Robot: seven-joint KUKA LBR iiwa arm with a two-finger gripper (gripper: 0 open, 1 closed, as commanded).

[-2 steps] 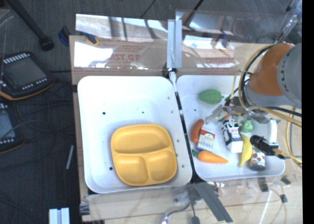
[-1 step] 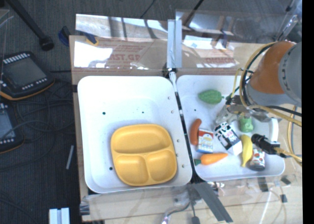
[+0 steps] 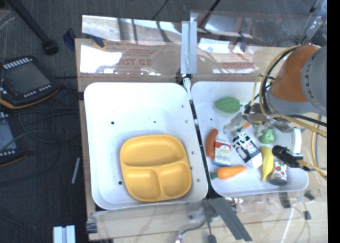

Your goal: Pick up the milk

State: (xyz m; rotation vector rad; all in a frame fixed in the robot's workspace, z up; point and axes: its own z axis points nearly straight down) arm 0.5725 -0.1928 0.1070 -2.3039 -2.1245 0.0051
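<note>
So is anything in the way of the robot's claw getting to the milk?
Nothing visible blocks it. The gripper hangs right above the milk in the right bin, on its far side. The milk is crowded, though: a small carton to its left, a banana to its right, a carrot in front.

— What sits in the left bin [image 3: 101, 109]?

— A yellow divided plate [image 3: 155, 166], lying toward the near side of the bin.

— And the right bin [image 3: 204, 103]?

— A green leafy piece [image 3: 228, 104] lies near the far end. A red sausage [image 3: 211, 142] lies by the left wall, with a small carton with a printed label [image 3: 222, 153] just beside it and an orange carrot [image 3: 230, 172] below that. A banana [image 3: 266, 162] lies toward the near right corner, touching a small can [image 3: 279, 173].
</note>
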